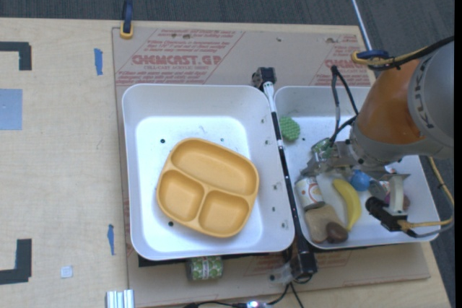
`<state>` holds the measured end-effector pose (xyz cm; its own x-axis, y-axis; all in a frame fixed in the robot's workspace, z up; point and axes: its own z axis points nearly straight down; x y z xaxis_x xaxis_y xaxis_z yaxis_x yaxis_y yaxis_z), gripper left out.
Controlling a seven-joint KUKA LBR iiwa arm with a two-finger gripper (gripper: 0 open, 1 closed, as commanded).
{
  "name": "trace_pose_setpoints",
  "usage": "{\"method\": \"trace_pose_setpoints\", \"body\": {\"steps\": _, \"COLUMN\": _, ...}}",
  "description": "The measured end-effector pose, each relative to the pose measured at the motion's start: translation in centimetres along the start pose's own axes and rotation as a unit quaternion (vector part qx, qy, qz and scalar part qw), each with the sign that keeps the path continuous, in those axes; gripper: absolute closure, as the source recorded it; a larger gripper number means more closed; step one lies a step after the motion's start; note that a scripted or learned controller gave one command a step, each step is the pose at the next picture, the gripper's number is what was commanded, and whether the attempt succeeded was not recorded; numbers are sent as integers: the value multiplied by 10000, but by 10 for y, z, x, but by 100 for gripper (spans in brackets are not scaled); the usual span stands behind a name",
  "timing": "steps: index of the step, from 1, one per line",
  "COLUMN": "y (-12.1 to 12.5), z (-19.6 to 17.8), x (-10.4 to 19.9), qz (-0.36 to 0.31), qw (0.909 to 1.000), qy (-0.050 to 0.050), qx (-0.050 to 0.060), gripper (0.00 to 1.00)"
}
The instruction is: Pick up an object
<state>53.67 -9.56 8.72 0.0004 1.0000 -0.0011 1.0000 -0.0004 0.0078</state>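
Seen from above, a grey arm (426, 112) with an orange band reaches in from the right over the right bin (317, 101), one of two shallow white bins side by side on a pale wooden table (58, 177). Its tool (326, 158) hangs low over the middle of that bin, above a cluster of small things. Whether it is wide or narrow cannot be told, and nothing can be seen held in it.

The things to be picked lie in the right bin. A banana (349, 201) lies just right of a small can (309, 192) whose label is too small to read, and a brown lump (329, 224) lies in front of both. A blue thing (359, 179) sits close to the arm, and a green ball (289, 128) rests by the bin's left wall, apart from the rest.

The left bin (137, 119) holds a yellow plate (208, 187) with three compartments, lying flat.

Both bins sit on a brown sheet (180, 58) printed in red. The largest line appears to read "CHEMCAST GP", and the finer lines are illegible. A blue clamp (127, 13) grips the sheet's far left corner. A green can (206, 268) lies on its side at the near edge of the left bin.
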Motion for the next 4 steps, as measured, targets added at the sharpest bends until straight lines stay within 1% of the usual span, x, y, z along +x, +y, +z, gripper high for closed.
{"method": "trace_pose_setpoints", "body": {"steps": 1, "y": -52, "z": 0, "x": 3, "qz": -2, "qw": 10000, "qy": -1, "qx": -7, "gripper": 0}}
{"method": "trace_pose_setpoints", "body": {"steps": 3, "y": -54, "z": 0, "x": -1, "qz": -16, "qw": 10000, "qy": 10, "qx": -11, "gripper": 0}}
{"method": "trace_pose_setpoints", "body": {"steps": 4, "y": -53, "z": 0, "x": 1, "qz": 3, "qw": 10000, "qy": -12, "qx": -2, "gripper": 0}}
